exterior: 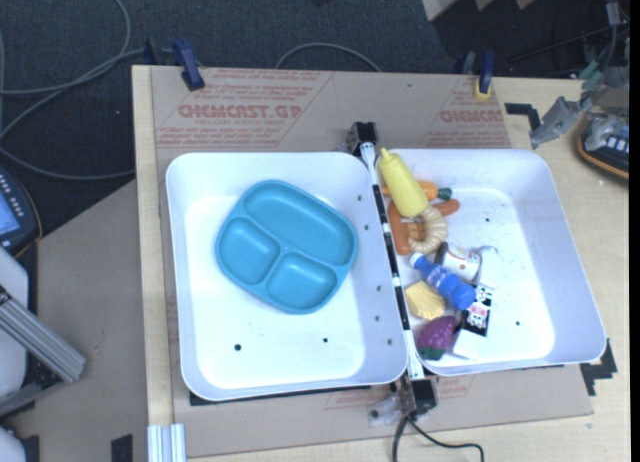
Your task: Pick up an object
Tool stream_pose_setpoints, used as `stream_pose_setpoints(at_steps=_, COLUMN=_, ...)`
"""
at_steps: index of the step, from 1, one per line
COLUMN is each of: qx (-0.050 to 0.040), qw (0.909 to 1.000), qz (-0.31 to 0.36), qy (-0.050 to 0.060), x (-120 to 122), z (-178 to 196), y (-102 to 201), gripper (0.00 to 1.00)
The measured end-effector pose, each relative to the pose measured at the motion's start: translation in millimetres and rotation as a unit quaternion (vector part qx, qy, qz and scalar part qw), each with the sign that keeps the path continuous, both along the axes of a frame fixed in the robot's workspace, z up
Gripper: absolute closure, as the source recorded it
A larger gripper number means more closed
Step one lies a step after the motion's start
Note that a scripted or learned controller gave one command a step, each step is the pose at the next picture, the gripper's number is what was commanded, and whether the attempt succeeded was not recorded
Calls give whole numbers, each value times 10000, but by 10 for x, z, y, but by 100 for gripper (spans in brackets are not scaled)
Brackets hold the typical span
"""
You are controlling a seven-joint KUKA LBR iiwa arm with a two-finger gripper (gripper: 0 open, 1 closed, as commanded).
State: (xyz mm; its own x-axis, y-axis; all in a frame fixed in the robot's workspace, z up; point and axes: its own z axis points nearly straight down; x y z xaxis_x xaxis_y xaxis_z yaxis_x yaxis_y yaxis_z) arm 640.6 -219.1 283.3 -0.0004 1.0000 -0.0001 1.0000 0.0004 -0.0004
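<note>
Where the arm reached in at the far right edge, the gripper sat off the bench's far right corner, outside both bins and well apart from every object. It was partly cut off and too small to read, so I could not tell how far open it was, and nothing could be seen in its hold.

Nearest to it lay the right bin, with its right half bare. The objects were crowded along its left wall. A yellow bottle lay at the far end, touching an orange piece and a tan ring. Nearer came a white cup, a blue bottle and a yellow block, all touching or just beside one another. A purple toy and a black-and-white card lay at the near end.

In the left bin, a blue tray with three compartments lay flat, toward the far side.

Both bins rested on a brown board, held by two blue clamps at its far edge.
</note>
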Motion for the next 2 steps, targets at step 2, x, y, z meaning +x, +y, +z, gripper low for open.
stream_pose_setpoints(at_steps=2, qx=3, qw=10000, qz=40, qy=-24, x=205, z=-1326, y=1180, gripper=0)
